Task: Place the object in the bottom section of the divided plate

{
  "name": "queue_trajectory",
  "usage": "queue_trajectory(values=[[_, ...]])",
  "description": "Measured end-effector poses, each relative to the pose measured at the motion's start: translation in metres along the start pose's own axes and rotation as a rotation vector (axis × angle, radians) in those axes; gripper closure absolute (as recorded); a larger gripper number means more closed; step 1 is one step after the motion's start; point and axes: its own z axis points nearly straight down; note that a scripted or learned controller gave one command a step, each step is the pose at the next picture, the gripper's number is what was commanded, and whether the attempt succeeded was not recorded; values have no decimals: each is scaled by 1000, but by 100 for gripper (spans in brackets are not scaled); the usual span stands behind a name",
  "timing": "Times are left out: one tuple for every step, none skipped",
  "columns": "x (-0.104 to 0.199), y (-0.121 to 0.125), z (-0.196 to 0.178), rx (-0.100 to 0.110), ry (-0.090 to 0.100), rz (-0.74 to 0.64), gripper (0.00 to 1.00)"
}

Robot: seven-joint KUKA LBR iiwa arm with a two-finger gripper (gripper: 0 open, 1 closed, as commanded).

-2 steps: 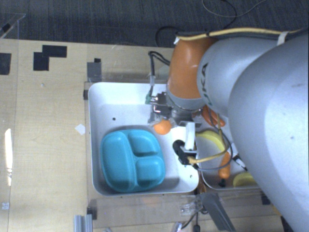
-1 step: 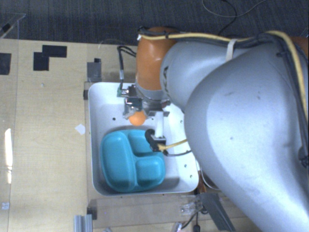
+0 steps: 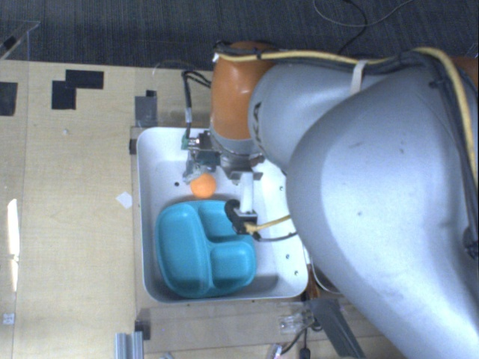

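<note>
A small orange ball (image 3: 202,187), round and smooth, was seen just below the gripper (image 3: 203,172) and just above the upper rim of the teal divided plate (image 3: 202,256). It appeared to be clamped between the fingers, though the wrist hid much of the contact. The ball was judged to be held clear of the plate for carrying toward its bottom section. The plate was set inside the white bin (image 3: 150,200), beneath the grey arm (image 3: 374,170).
</note>
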Motion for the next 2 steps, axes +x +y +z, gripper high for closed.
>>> queue_trajectory(values=[[-57, -45, -54, -1, 1, -4, 0], [-169, -73, -114, -2, 0, 348, 0]])
